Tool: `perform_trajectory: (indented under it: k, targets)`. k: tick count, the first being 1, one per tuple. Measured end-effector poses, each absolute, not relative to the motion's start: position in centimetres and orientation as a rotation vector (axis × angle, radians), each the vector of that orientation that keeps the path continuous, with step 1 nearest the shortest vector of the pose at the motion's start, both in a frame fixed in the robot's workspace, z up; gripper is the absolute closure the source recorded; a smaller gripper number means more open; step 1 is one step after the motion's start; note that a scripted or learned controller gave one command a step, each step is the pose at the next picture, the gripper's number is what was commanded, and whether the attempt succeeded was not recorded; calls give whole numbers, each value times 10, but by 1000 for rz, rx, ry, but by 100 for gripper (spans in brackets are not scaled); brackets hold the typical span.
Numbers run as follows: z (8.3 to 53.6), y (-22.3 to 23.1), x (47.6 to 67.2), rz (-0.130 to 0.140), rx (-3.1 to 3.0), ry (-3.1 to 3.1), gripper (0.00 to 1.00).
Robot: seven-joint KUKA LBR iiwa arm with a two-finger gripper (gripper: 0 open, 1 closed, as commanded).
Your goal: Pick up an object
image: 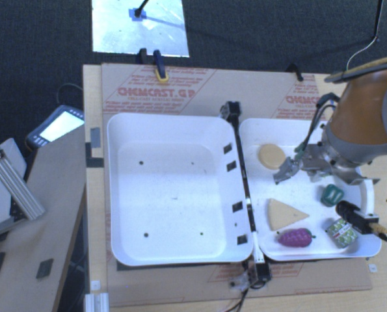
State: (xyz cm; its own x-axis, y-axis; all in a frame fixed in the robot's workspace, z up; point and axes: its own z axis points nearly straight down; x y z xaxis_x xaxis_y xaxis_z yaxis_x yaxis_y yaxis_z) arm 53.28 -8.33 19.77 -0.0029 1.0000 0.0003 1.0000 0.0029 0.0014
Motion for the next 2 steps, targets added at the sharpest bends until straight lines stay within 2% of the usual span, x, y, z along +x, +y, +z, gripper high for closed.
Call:
perform_trajectory:
  k: [1,2]
  targets:
    - [194,-86,485,-2,2223,2223,0]
    - [205,-86,488,4,2216,2222,100]
